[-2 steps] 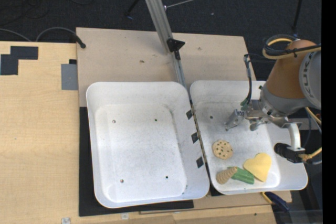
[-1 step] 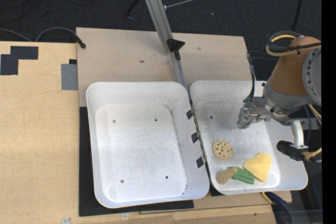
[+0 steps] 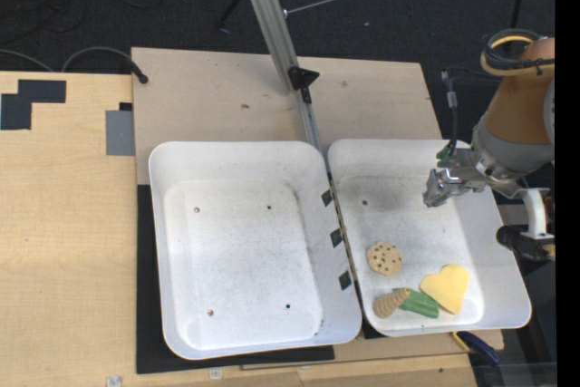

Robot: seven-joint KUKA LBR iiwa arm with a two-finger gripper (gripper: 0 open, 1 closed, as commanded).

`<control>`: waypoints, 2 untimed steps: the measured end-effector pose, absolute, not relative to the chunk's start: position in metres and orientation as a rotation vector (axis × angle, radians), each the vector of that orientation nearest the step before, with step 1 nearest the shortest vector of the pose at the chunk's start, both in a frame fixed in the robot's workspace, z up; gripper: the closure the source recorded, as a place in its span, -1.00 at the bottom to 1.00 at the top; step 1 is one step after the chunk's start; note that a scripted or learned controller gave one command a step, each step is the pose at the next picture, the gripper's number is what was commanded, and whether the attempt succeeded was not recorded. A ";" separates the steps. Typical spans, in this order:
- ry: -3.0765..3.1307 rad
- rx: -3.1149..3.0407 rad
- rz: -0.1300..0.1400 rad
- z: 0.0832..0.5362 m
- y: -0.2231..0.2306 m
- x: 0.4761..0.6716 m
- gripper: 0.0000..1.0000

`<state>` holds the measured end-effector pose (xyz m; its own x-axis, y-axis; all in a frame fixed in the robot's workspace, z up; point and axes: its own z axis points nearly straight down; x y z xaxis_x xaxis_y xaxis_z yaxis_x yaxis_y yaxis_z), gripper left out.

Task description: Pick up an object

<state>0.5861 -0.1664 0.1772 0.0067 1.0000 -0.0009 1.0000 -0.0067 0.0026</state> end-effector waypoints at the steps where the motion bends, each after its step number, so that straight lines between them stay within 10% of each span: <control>1: 2.221 2.218 0.002 0.219 -0.168 0.587 1.00; 2: 2.229 2.221 -0.002 0.212 -0.111 0.576 1.00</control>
<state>0.5756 -0.1107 0.2122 -0.0034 1.0000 0.0030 1.0000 0.0034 -0.0047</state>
